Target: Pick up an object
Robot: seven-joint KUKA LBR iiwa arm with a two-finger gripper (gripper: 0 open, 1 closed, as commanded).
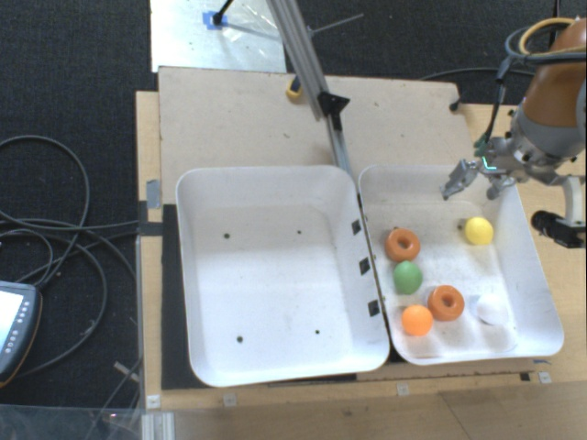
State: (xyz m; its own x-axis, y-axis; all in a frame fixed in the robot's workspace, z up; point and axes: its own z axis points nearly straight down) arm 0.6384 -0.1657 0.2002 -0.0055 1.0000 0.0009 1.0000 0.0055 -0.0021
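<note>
1. The left bin (pixel 275 273) is the biggest thing on the bench; we see only small dark specks on its floor. It lies well apart from the gripper, across the shared rim.

2. The right bin (pixel 527 287) holds everything we could pick. We take the yellow ball (pixel 478 231) as our landmark, since it sits nearest the arm.

3. The gripper (pixel 472 180) hangs over the far part of the right bin, just above and slightly left of the yellow ball in the picture. Its two fingers (pixel 456 181) look spread apart with nothing between them. We judge the coming move to be a short reach toward the near side and a descent.

4. Left of the yellow ball and a little nearer lies an orange ring (pixel 402 244); the green ball (pixel 407 277) touches it on the near side.

5. Nearer still are a second orange ring (pixel 447 302) and, beside it, an orange ball (pixel 417 320).

6. A pale white object (pixel 492 312), hard to make out, rests almost straight toward the near rim from the yellow ball.
</note>
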